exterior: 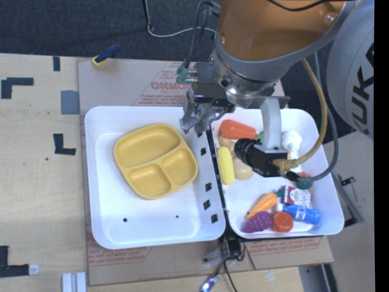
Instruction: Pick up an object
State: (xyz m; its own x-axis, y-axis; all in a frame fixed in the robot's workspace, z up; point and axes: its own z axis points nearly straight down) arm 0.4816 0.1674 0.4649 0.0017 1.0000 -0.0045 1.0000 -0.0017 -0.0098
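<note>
Down at the bottom of the frame, the near rim of the two shallow white bins [152,239], side by side on a brown cardboard sheet [121,84]. In the right bin's near corner, a tight cluster: a purple bunch of plastic grapes [258,222] touching a small red round toy [282,222], a blue-and-white bottle [302,213] lying just beside them, a red-and-white carton [296,195] behind it, and an orange toy carrot [263,203] slanting up from the grapes.

Moving up to mid-frame, the left bin holds a yellow three-compartment plastic plate [155,160], lying flat, well apart from the toys. Across the divider, a yellow toy corn cob [226,165] lies along the right bin's left wall, touching a pale beige rounded toy [243,171]. A black cylindrical piece [258,158] on the arm's hardware hangs over the bin's middle, with a white fitting [291,140] just beside it.

Higher still, an orange toy pepper with a green stem [238,129] sits near the right bin's far side. Just left of it, the grey two-finger gripper [197,121] hangs over the divider between the bins at their far end; fingers pointing down, nothing visible between them, and whether they are parted or closed, I cannot tell.

Above that, the big orange band of the arm [273,17] covers the upper right. At the far upper left, a small blue-and-yellow object [105,55] rests at the cardboard's edge.
</note>
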